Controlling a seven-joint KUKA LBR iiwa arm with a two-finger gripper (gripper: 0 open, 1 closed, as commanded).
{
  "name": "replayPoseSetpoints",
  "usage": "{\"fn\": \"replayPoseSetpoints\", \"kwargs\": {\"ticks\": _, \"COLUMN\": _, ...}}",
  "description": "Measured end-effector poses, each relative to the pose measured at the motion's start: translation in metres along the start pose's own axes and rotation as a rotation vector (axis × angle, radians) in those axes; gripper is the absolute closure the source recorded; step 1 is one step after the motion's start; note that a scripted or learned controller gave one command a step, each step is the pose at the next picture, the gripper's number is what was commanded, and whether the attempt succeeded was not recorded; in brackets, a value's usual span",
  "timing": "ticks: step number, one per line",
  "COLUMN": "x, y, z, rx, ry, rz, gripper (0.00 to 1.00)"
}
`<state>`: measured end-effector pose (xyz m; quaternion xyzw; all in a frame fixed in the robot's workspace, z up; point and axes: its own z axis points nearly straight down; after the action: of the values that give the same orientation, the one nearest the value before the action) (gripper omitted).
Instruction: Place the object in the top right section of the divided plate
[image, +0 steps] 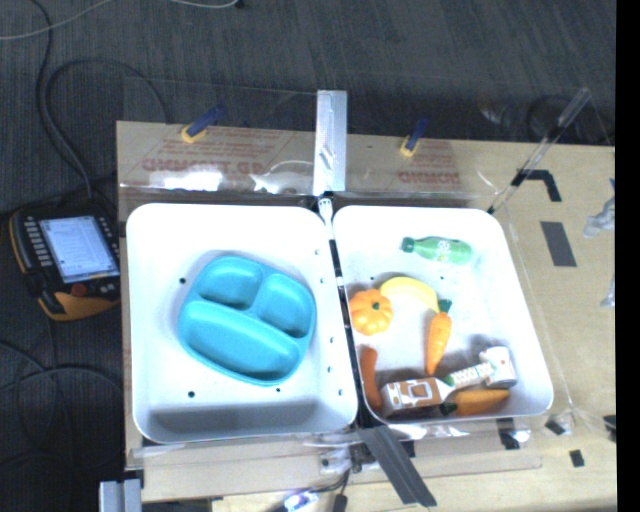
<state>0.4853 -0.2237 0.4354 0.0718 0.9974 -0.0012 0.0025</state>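
A blue divided plate (247, 318) lies in the left white bin (160, 250). It has two small sections at its top and one long section below; all look bare. The right bin (510, 270) holds the loose toy foods: a green bottle (437, 249), a yellow banana (410, 291), a small orange pumpkin (371, 313), an upright carrot (438, 343), a brown bottle (414, 394), and a white and green tube (482, 373).
A red-orange sausage-shaped piece (369, 372) lies along the right bin's left wall, and another orange piece (478, 402) lies at its front. A teach pendant (68, 258) rests left of the bench. A metal post (330, 140) stands behind the bins.
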Motion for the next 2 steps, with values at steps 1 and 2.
{"fn": "replayPoseSetpoints", "kwargs": {"ticks": 1, "x": -0.052, "y": 0.010, "z": 0.001, "rx": -0.002, "ry": 0.000, "rz": 0.172, "gripper": 0.00}}
{"fn": "replayPoseSetpoints", "kwargs": {"ticks": 2, "x": -0.011, "y": 0.001, "z": 0.000, "rx": 0.000, "ry": 0.000, "rz": -0.083, "gripper": 0.00}}
